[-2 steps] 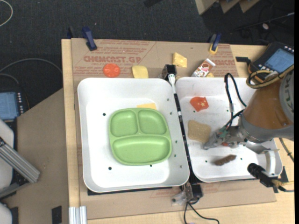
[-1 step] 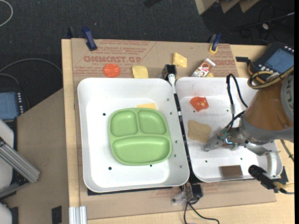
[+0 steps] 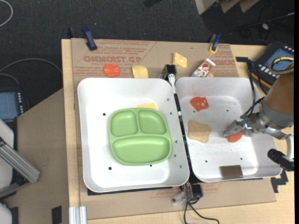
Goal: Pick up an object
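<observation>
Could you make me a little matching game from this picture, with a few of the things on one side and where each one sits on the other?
Things:
1. green divided plate
2. tan bread-shaped piece
3. brown flat block
4. orange round piece

Places:
A. on the cardboard behind the left bin
B. in the middle of the left bin
C. at the near edge of the right bin
D. in the right bin, close to the wall it shares with the left bin

Pairs: 1-B, 2-D, 3-C, 4-A
</observation>
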Controlling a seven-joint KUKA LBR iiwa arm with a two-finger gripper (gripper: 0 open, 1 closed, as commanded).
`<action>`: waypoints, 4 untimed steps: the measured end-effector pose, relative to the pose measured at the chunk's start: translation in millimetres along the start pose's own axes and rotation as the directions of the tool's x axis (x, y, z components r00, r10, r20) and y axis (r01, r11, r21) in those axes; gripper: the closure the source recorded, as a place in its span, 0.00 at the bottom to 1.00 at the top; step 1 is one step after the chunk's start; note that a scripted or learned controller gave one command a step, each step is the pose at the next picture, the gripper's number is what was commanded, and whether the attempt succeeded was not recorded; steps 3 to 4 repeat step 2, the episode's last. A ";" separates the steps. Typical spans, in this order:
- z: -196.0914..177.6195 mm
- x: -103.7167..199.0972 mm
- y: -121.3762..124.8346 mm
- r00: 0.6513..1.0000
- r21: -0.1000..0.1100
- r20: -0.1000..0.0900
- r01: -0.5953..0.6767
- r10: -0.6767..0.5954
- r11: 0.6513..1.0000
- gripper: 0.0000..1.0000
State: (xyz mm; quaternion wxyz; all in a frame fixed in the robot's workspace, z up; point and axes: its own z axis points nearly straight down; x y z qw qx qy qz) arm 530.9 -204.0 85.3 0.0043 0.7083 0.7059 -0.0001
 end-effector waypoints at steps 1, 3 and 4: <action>-10.1 3.6 -1.1 1.000 0.001 -0.003 0.002 -0.002 1.000 1.00; -62.5 92.8 59.9 1.000 -0.003 -0.007 0.014 -0.014 1.000 1.00; -62.5 92.8 59.9 1.000 -0.003 -0.007 0.014 -0.014 1.000 1.00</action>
